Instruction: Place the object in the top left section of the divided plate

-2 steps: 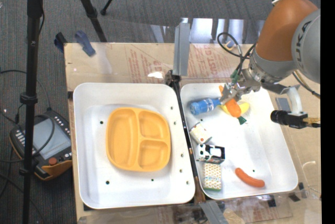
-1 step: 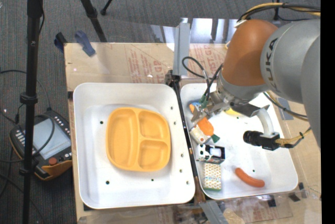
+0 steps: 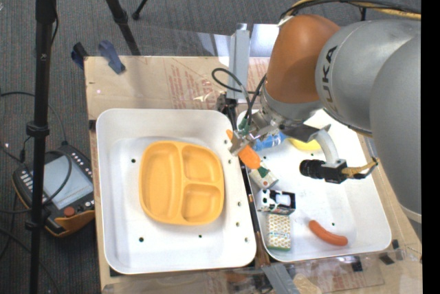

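A yellow divided plate (image 3: 182, 182) lies in the left bin (image 3: 117, 231), with one long section on its left and two smaller sections on its right. My gripper (image 3: 242, 140) hangs over the wall between the two bins, just right of the plate's upper right corner. An orange carrot-like piece (image 3: 249, 156) sits right under the gripper at the right bin's left edge; whether it is held cannot be told. A blue item (image 3: 269, 141) lies partly hidden beneath the wrist.
The right bin (image 3: 371, 217) holds a yellow banana (image 3: 306, 144), a white and green packet (image 3: 264, 178), a black and white box (image 3: 276, 201), a patterned small box (image 3: 278, 230) and a red sausage (image 3: 328, 233). The big arm covers that bin's back part.
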{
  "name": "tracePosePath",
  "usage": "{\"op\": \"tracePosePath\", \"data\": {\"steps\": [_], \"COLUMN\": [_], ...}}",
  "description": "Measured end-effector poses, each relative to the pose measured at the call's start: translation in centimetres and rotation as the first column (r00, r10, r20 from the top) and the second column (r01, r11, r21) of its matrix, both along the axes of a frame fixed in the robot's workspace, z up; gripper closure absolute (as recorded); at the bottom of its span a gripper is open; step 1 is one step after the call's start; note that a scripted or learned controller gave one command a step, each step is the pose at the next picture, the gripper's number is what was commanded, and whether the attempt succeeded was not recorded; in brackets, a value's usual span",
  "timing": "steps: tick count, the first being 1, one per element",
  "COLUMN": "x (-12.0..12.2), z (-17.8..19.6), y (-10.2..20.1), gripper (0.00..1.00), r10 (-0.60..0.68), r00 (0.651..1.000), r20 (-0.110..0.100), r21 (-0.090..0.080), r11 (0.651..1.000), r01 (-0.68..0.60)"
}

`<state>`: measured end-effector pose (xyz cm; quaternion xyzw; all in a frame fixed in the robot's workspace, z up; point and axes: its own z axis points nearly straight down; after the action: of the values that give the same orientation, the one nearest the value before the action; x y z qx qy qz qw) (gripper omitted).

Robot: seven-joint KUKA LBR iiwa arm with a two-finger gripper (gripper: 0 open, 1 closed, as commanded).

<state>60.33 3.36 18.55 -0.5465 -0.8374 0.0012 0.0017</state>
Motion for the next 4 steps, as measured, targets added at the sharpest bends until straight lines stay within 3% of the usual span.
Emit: {"op": "tracePosePath", "data": {"steps": [1, 2, 3, 4], "x": [0.0, 0.0, -6.2, -4.9], "z": [0.0, 0.9, 0.0, 0.0], "y": [0.0, -0.1, -2.5, 2.5], "gripper": [0.0, 1.0, 1.0, 1.0], "r10": [0.0, 0.0, -0.404, -0.434], "r00": [1.0, 1.0, 0.915, 0.901], "r20": [0.0, -0.002, -0.002, -0.002], "r21": [0.0, 0.0, -0.002, -0.003], "r11": [1.0, 1.0, 0.915, 0.901], "r01": [0.0, 0.0, 0.404, 0.434]}}
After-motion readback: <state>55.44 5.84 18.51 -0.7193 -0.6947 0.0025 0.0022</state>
